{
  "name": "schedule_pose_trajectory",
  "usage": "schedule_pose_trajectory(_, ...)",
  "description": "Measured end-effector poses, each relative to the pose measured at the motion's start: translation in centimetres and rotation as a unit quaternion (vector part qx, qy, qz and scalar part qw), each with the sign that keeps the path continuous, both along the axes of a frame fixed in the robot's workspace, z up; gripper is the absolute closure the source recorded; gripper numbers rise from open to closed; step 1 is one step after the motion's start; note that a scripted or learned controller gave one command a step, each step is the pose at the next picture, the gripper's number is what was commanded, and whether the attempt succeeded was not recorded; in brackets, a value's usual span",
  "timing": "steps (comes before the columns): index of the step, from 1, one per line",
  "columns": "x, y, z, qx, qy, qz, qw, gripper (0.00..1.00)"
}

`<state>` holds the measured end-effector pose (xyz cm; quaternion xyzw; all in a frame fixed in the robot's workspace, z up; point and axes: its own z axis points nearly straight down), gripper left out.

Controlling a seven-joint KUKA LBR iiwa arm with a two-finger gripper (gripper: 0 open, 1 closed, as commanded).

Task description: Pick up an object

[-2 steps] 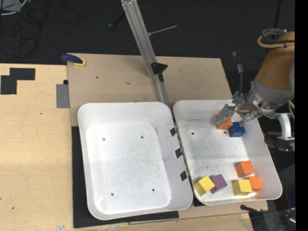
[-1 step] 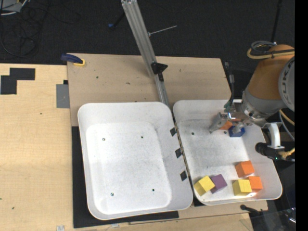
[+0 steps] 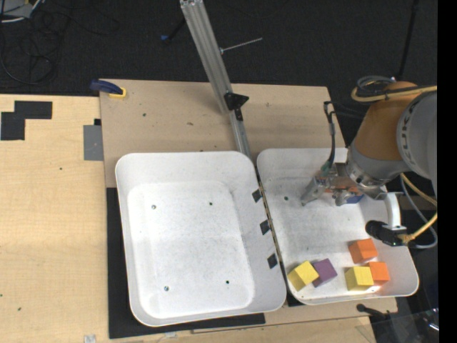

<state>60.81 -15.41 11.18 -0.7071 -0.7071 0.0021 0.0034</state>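
Observation:
Several small blocks lie in the right bin [image 3: 285, 164]: a yellow block [image 3: 303, 274] touching a purple block [image 3: 325, 270] near the front edge, a second yellow block [image 3: 359, 278] with an orange block [image 3: 380, 271] beside it, and another orange block [image 3: 363, 250] just behind them. My gripper [image 3: 325, 191] hangs low over the middle of the right bin, well behind all of these blocks. A small blue patch [image 3: 350, 199] shows right under the wrist; what it is cannot be made out.
The left bin [image 3: 132, 170] sits beside the right one, black clips [image 3: 265, 226] joining them. A slanted aluminium bar [image 3: 214, 63] rises behind the bins. The arm's grey and orange body [image 3: 389, 138] and cables overhang the right bin's far right side.

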Motion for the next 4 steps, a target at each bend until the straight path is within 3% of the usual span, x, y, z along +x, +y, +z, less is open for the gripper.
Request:
schedule_pose_trajectory(1, 0.0, -0.2, 1.3, -0.0002, -0.001, -0.003, 1.0, 1.0)
schedule_pose_trajectory(3, -0.3, -0.4, 12.3, -0.0013, -0.005, 0.0, 1.0, 1.0)
schedule_pose_trajectory(4, -0.3, -0.6, 13.6, -0.0008, -0.004, 0.0, 1.0, 1.0)
